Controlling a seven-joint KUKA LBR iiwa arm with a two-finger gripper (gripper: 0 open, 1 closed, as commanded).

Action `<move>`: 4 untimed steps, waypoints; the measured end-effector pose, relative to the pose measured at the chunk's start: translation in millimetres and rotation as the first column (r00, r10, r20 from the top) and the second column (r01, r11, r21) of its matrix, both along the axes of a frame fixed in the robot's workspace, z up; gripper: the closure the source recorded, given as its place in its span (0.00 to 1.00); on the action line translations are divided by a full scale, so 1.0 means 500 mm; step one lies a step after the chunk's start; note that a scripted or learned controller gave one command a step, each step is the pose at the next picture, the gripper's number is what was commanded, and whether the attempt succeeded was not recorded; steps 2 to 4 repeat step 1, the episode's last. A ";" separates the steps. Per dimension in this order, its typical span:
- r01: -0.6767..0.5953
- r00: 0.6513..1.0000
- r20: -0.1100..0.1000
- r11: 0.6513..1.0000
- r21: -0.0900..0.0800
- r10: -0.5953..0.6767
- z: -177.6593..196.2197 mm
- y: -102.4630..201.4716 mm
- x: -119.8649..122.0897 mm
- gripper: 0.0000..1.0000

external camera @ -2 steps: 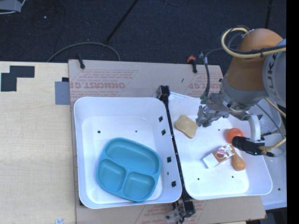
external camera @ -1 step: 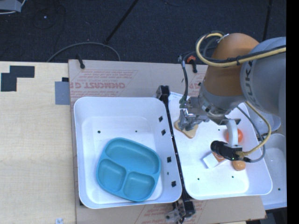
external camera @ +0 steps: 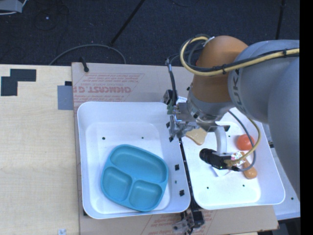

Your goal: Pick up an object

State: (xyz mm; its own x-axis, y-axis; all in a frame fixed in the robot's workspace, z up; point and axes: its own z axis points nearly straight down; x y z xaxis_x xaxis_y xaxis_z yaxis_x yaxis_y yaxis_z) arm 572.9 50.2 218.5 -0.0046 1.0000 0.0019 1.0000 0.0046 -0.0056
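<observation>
My gripper (external camera: 182,126) hangs low over the right bin (external camera: 230,199), at its left wall near the divider between the bins. The wrist and the orange band cover it from above. A tan flat piece (external camera: 197,137) lies just right of the gripper, partly under the wrist. Further right in the same bin lie a red-orange ball (external camera: 244,142) and a small orange piece (external camera: 251,173). A blue divided tray (external camera: 133,176) lies in the left bin (external camera: 90,131).
A cardboard sheet (external camera: 110,84) lies under both bins. The bench top (external camera: 34,155) stretches to the left. The arm covers the right bin's back right part.
</observation>
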 end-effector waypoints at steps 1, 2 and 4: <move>-0.001 1.000 0.003 1.000 0.000 0.001 0.020 0.105 -0.015 1.00; -0.001 1.000 0.003 1.000 0.000 0.001 0.020 0.105 -0.015 1.00; -0.001 1.000 0.003 1.000 0.000 0.001 0.020 0.105 -0.015 1.00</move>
